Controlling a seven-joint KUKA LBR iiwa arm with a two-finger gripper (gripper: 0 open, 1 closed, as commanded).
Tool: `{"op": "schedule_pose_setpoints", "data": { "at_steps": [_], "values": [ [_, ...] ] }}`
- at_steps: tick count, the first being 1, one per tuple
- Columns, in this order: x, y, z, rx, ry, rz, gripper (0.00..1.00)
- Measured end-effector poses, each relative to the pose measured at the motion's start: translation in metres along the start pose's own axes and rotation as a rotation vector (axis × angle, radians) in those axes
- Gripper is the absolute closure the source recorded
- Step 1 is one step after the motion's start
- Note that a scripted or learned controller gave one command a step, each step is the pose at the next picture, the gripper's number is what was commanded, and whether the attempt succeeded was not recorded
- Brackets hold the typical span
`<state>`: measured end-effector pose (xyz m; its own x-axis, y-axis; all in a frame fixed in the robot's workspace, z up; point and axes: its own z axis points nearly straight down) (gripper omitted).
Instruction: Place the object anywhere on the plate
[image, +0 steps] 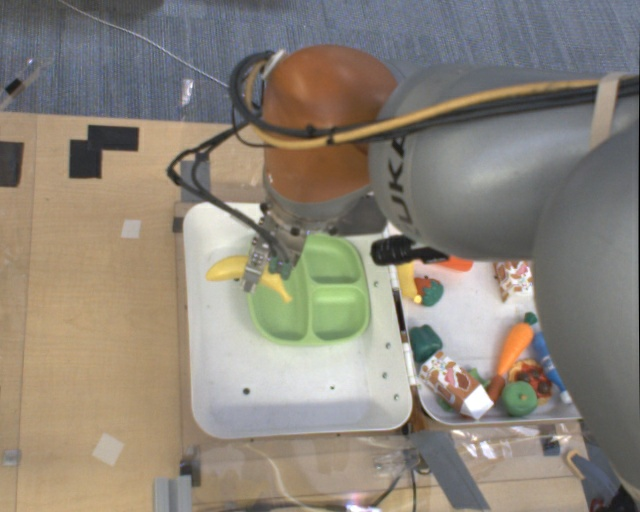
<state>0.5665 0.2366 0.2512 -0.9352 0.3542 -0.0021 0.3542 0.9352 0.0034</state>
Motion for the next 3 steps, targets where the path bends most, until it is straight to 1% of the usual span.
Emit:
{"op": "schedule_pose_setpoints", "data": {
  "at_steps": [1, 2, 3],
  "values": [
    [-0.058, 0.020, -0.004, -0.002, -0.004, 0.362, 1.00],
    [-0.030, -0.014, 0.027, 0.002, 0.000, 0.296, 1.00],
    [-0.011, -0.011, -0.049, -0.005, -0.007, -0.103, 1.00]
  ]
}}
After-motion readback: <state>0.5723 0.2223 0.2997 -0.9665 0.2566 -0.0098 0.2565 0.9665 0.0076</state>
